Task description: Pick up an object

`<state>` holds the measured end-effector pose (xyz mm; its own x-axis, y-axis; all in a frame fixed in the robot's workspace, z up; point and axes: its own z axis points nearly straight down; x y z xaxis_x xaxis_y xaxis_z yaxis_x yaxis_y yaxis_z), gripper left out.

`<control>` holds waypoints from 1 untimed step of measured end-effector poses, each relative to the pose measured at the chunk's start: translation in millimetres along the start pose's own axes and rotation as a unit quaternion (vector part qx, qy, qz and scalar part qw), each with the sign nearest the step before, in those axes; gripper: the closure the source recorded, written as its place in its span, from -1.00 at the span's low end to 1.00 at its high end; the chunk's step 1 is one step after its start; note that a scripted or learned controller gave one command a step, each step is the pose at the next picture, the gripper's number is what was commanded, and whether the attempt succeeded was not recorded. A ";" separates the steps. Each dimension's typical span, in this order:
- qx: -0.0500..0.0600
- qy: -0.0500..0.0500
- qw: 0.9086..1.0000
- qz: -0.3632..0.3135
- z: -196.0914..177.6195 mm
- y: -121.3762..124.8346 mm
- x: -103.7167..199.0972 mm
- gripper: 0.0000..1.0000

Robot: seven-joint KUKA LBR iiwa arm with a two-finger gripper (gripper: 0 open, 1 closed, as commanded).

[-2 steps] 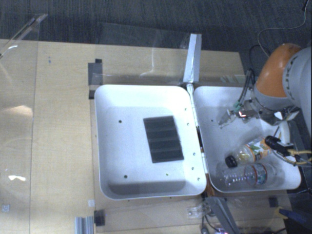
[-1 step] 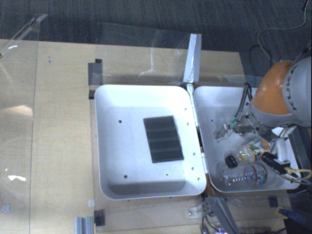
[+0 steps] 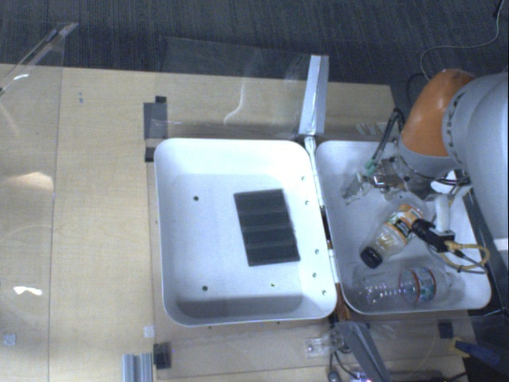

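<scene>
Robot jaws (image 3: pixel 362 183), openness impossible to tell, hover at the right bin's (image 3: pixel 342 213) eleven o'clock; bottle (image 3: pixel 392 235) at centre, unpicked.

Small amber bottle (image 3: pixel 391 237) with a black cap lies on its side in the right bin (image 3: pixel 338 213), cap pointing toward the bin's near-left corner. Just beside it, nearer the bin's front wall, a clear plastic bottle (image 3: pixel 398 288) lies flat, lengthwise along that wall.
</scene>
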<state>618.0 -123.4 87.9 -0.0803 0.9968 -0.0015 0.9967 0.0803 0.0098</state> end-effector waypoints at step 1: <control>0.000 -0.001 0.994 -0.113 0.1 4.1 -73.5 -1.00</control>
<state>628.0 -196.3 87.9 -0.3027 0.9531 -0.0049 0.9530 0.3027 0.0090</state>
